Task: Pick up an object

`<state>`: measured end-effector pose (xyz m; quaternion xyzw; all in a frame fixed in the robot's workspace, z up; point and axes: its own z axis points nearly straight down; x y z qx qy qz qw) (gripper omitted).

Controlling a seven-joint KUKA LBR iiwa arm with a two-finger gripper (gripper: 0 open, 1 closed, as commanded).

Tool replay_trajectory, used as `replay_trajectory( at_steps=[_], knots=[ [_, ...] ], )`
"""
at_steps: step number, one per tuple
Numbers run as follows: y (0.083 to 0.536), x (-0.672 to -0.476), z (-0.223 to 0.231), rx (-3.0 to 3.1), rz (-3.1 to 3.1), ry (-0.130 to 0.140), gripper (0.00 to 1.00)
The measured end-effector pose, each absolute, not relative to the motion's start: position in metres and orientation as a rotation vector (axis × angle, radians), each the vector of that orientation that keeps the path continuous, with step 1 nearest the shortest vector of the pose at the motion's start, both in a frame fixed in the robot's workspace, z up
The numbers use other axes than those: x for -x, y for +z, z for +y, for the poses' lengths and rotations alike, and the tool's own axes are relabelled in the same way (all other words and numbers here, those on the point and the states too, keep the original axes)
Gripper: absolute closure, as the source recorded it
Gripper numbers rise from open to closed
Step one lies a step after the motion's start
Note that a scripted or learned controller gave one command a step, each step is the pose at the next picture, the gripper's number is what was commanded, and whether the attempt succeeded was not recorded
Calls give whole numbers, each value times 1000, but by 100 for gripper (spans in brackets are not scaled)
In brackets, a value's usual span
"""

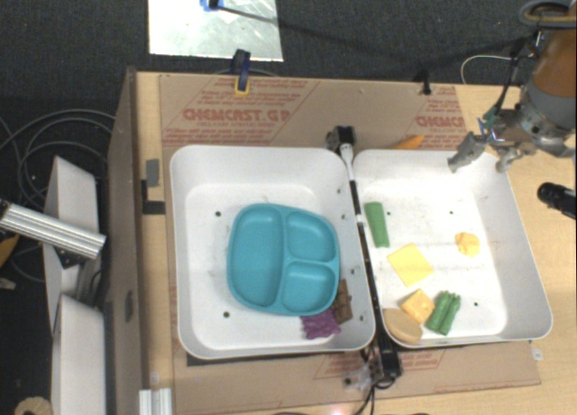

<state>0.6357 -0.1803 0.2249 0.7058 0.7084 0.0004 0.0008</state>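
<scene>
While the gripper (484, 152) is hovering over the right bin's (505, 224) far edge, its fingers are standing spread apart, holding nothing. A yellow square (411, 264) is lying mid-bin, with a green stick (376, 224) beside the divider and a teal tray (281, 260) filling the left bin (203, 188).

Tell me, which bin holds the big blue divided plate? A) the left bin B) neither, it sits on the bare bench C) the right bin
A: the blue plate lies flat inside the left bin, while the right bin holds small food-like pieces such as a yellow square and a green stick.
</scene>
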Motion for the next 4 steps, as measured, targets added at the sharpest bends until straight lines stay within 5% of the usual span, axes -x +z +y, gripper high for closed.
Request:
replay_trajectory(
  at_steps=[1, 3, 4],
  knots=[
    [145, -562, -132, -2227, 2231, -6, 0],
    [84, -550, -90, -2221, 2224, -1, 0],
    [88, -675, -125, -2203, 2219, 13, 0]
  ],
)
